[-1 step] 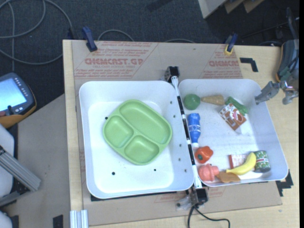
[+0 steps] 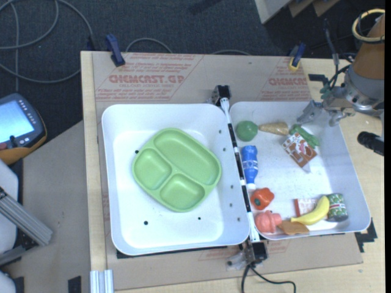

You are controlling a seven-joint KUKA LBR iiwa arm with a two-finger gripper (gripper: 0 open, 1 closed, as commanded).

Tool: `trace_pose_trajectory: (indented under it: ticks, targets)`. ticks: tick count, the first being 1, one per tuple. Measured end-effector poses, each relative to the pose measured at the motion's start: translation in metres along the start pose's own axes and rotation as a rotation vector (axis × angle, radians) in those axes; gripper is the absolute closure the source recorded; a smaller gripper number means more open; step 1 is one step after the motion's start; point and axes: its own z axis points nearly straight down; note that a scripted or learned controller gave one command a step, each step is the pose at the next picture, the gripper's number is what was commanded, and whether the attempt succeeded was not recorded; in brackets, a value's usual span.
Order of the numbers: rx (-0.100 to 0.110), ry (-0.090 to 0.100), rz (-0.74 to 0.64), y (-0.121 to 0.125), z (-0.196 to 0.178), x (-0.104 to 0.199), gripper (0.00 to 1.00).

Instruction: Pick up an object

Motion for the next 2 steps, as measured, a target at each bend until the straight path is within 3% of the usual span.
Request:
trace_pose_trajectory:
  ticks: [1,2]
  targets:
    - [-0.001,0.003,-0.002,-0.027,-0.019,0.067,0.0]
    - [0.007,0.001,0.008,-0.059,0.062,0.028,0.0]
